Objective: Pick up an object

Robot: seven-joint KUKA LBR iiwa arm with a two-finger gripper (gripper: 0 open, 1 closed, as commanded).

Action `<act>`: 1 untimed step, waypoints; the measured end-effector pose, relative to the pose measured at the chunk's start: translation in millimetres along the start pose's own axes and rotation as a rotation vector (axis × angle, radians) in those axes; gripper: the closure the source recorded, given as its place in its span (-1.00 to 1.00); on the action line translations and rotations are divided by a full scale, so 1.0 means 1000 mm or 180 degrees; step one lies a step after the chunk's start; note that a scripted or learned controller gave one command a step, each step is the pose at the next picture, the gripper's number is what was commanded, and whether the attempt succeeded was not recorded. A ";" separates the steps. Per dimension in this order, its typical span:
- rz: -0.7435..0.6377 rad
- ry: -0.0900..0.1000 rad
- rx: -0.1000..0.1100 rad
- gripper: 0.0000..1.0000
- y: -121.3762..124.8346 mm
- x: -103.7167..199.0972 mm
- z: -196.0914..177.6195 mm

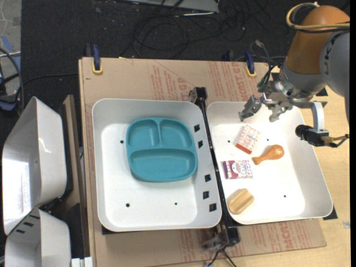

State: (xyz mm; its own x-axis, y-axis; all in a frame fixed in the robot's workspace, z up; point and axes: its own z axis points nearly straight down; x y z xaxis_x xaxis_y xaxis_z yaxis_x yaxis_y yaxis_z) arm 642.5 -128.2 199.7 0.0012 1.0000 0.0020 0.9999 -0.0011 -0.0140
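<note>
Objects in your right bin point(311, 166): box point(247, 138), drumstick point(268, 154), bread point(240, 201), w/ gripper point(262, 113) above the box, fingers spread, holding nothing.

bins 2 point(105, 149) | tray 1 point(162, 149) | small objects 4 point(247, 139)

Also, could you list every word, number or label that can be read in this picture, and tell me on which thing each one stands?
Red print on the brown cardboard sheet under the bins: it stands upside down and faint, and I cannot read it with certainty.
Small box with red and white pattern, in the right bin: print too small to read.
Flat packet with purple edges, beside it: print too blurred to read.
Teal divided plate, left bin: no text.
</note>
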 end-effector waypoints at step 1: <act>-0.0007 -0.0006 -0.0043 -1.00 0.003 0.000 -0.008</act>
State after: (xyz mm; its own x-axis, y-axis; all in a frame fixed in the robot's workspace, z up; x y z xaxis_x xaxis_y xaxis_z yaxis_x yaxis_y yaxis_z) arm 645.5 -127.9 208.1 -0.0012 1.0000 0.0001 1.0000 0.0012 -0.0004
